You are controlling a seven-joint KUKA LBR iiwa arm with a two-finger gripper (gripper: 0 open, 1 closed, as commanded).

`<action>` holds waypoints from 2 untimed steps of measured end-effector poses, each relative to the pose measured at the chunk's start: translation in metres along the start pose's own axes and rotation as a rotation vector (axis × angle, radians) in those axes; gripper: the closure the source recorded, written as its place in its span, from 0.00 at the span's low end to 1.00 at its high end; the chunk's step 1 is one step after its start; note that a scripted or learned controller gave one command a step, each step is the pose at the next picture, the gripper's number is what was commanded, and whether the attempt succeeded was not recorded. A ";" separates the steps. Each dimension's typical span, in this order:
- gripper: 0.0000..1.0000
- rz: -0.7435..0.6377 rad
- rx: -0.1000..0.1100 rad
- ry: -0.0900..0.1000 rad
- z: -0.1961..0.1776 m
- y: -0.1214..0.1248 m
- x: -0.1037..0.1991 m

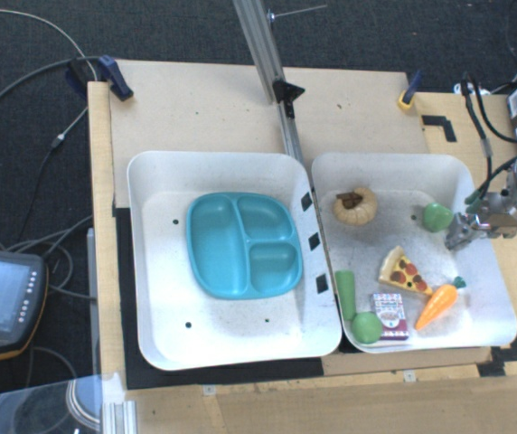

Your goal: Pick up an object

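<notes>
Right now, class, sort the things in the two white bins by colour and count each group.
Green: 3, a ball, a cylinder, a round fruit
Orange: 2, pizza slice, carrot
Brown: 1, pumpkin
Pink: 1, carton
Teal: 1, divided plate
Total: 8

- The left bin (150,242) has a blue divided plate (243,244) in the middle, with bare floor around it, widest along the front and left.
- The right bin (394,168) is crowded. The front corner is packed: green cylinder (345,289), green ball (365,326) and small pink box (390,316) are basically touching.
- The pizza slice (404,273) and carrot (438,305) sit close together, leaving only a narrow gap.
- The brown pumpkin-ish thing (355,206) sits alone near the back, with open floor between it and the green lump (437,216).
- The gripper (465,229) hangs at the right wall, just beside that green lump.
- A metal pole (258,34) slants over the back, ending at the divide between the bins.
</notes>
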State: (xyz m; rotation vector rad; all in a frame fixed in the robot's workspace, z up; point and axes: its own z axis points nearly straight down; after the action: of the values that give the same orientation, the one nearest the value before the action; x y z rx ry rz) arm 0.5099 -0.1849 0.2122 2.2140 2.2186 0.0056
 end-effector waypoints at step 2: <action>1.00 0.000 0.002 0.001 -0.080 0.012 0.000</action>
State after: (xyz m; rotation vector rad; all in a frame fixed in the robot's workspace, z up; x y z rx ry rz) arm 0.5214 -0.1845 0.2923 2.2155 2.2199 0.0039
